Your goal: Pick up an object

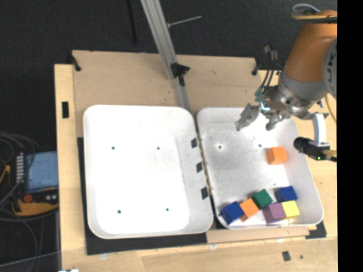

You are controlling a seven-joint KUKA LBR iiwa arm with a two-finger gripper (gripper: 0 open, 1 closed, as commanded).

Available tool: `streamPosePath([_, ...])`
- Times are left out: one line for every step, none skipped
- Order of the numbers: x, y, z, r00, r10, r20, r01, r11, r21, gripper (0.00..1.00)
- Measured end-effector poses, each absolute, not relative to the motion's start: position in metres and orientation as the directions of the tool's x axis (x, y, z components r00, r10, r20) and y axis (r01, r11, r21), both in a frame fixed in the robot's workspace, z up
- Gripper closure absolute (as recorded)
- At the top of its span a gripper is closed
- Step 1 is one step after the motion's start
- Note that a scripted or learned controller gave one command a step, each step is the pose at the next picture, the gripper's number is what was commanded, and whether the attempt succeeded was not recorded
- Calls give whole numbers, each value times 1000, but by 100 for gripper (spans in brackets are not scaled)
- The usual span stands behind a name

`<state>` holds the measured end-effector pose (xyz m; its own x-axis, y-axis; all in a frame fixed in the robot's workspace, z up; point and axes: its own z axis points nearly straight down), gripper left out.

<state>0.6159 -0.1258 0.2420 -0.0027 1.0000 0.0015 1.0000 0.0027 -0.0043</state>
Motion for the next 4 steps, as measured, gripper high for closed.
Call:
streamPosePath([617, -126, 245, -3, 1000, 1, 1000, 3, 1, 0])
streamPosePath([626, -129, 195, 0, 1000, -2, 1000, 0, -4, 0])
streamPosePath([625, -132, 153, 2, 1000, -3, 1000, -2, -4, 0])
streamPosePath([624, -134, 101, 2, 1000, -2, 1000, -3, -4, 0])
